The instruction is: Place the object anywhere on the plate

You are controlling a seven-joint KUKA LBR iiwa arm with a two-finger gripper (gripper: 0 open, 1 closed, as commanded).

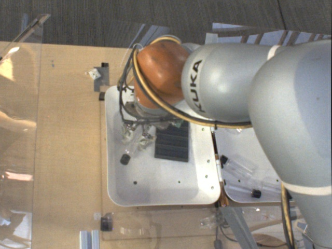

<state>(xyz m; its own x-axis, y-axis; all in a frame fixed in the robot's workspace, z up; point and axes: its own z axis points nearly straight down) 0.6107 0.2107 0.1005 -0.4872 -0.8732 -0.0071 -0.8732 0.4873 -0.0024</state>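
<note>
Grey arm (pixel 244 87) over left bin (pixel 116 188); gripper (pixel 136 135) low near small black object (pixel 125 160), which lies loose on the bin floor, nothing between the fingers; spread unclear, cannot tell. Judged: grasp approach, pick pending. Dark ribbed plate (pixel 173 144) sits just beside gripper. Right bin (pixel 238 193) holds clear items; arm hides much

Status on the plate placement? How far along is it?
Done: the arm is over the left white bin, its gripper low beside the dark ribbed rectangular plate. In hand: nothing I can confirm; the view does not settle whether anything is held. Left: a small black object lies on the bin floor, off the plate, so placement looks undone.
</note>
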